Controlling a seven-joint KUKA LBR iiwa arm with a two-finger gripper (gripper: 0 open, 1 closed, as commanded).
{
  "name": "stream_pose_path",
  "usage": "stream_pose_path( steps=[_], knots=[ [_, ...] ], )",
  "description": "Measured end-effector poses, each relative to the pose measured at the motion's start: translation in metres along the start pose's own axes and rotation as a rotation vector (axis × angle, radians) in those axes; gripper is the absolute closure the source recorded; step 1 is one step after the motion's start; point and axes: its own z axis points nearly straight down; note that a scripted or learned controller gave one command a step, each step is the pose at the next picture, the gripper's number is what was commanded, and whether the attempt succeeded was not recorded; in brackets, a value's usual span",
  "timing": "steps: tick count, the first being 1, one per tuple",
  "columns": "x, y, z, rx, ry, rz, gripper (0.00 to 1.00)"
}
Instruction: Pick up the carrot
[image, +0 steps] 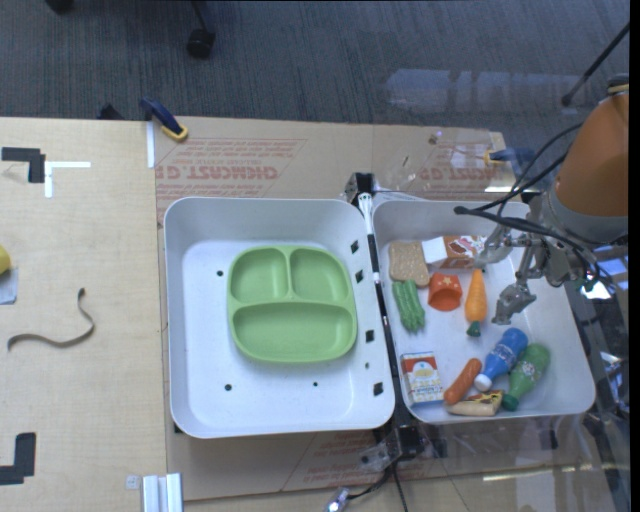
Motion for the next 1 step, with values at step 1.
stream_pose_path(
  steps=[1],
  knots=[
    [-0.016, -0.033, 0.0735, 0.001, -0.007, 0.099, 0.0]
  ],
)
